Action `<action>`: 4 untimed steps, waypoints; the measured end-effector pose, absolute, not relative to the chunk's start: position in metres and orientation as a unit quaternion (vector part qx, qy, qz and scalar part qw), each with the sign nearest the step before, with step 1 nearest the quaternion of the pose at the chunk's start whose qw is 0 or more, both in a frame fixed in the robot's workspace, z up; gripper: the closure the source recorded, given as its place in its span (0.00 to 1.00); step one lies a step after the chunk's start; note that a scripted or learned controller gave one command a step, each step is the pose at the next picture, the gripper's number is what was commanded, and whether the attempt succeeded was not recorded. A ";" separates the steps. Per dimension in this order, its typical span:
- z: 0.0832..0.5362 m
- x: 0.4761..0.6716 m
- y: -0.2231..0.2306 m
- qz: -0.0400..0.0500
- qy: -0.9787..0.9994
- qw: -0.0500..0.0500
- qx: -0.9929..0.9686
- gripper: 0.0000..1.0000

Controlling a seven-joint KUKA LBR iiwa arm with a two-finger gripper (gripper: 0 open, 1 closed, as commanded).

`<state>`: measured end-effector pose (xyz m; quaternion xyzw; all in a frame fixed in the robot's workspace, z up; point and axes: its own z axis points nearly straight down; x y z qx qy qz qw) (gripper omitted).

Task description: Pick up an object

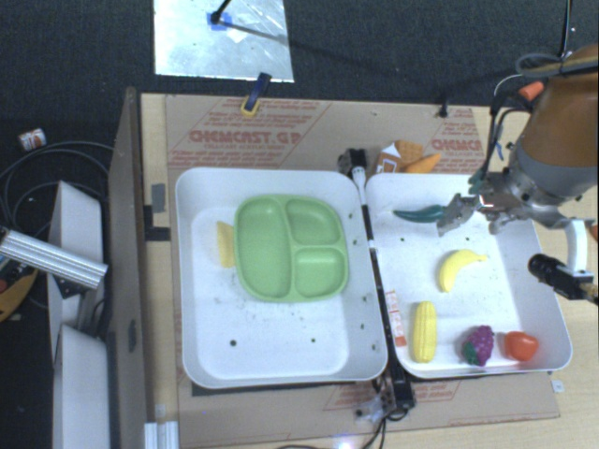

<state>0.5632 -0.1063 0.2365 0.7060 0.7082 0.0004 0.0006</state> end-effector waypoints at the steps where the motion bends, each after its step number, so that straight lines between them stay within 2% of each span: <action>1: 0.162 0.563 -0.112 -0.001 0.707 -0.001 0.707 0.00; 2: 0.081 0.561 -0.136 0.000 0.707 0.000 0.708 0.00; 3: 0.095 0.562 -0.135 0.001 0.708 0.001 0.707 1.00; 4: 0.190 0.538 -0.069 0.004 0.711 0.002 0.703 1.00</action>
